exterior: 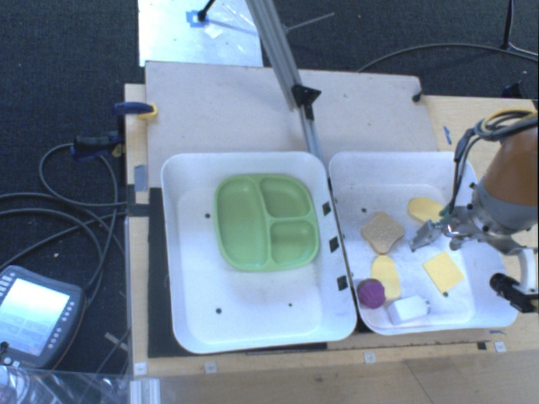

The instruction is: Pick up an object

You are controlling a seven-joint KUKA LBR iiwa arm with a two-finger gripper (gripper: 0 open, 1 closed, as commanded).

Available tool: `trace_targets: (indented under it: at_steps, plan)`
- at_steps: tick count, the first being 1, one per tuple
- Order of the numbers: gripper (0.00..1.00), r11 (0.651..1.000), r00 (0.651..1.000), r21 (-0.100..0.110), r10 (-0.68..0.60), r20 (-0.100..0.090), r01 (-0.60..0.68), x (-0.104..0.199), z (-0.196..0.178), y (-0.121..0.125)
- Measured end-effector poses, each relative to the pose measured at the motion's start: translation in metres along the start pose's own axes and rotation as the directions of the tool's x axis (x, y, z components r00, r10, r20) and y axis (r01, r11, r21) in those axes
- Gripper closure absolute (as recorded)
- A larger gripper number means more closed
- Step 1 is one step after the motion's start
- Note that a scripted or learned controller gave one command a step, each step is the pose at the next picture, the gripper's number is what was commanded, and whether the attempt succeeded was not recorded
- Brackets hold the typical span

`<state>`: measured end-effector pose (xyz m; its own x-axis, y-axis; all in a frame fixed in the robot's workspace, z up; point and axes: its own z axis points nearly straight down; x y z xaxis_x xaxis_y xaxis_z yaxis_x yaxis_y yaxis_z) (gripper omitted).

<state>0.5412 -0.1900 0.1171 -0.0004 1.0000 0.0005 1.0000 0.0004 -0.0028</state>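
Camera view, counts first: two white bins side by side. Left bin (194,310) holds one green divided plate (266,222), three compartments, lying flat toward the bin's far half.

Right bin (370,171) holds six loose items: one tan bread-like slice (383,232) near the middle-left, three yellow pieces (one (424,209) far, one oval (386,273) near-left, one square (443,272) near-right), one purple ball (370,292) and one white block (408,309), both at the near edge. Ball sits just beside the oval piece; white block just right of the ball.

Arm reaches in from the right. Claw (428,236) sits low over the right bin, between the far yellow piece and the square one, just right of the bread slice. Can't tell if it's wide or narrow; nothing visibly between the tips.

Surface: pale wooden table (236,108), beige board under the bins. Dark carpet floor (59,57) around; cables and one pendant (34,310) on the floor at left. One metal pole (278,49) slants across the far side.

Room: left bin has bare floor near and left of the plate. Right bin's far-left corner is bare; items crowd its near edge.
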Motion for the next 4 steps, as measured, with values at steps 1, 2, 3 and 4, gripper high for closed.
trace_targets:
  at_steps: [1,2,3,4]
  plan:
    - [0.0,1.0,1.0,-0.003,0.0,0.001,0.0,0.0,0.028,0.001]
    - [1.0,1.0,1.0,-0.007,0.0,0.001,0.0,0.0,0.015,0.002]
    - [1.0,1.0,1.0,-0.009,-0.006,0.002,0.006,0.003,-0.029,0.007]
    - [1.0,1.0,1.0,-0.009,-0.007,0.002,0.007,0.011,-0.077,0.009]
